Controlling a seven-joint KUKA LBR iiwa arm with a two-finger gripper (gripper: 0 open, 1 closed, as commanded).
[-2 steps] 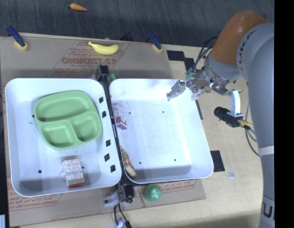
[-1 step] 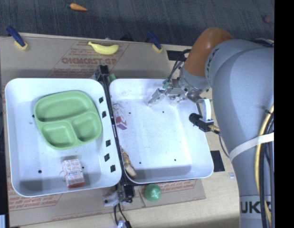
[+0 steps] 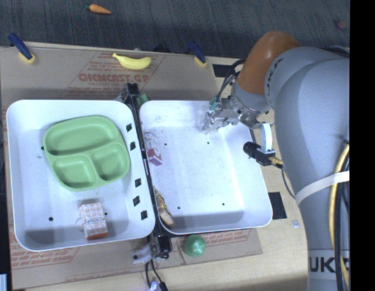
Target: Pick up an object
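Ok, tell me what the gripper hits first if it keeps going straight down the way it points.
Most likely the bare white floor of the right bin: the gripper hangs over its upper part, with nothing visible beneath it, though depth is hard to judge.

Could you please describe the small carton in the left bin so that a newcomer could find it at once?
Start at the left bin, the one holding the green divided plate. Look below that plate, near the bin's front wall: the small carton lies there alone. It is boxy, white and orange-red, unlike the plain green plate.
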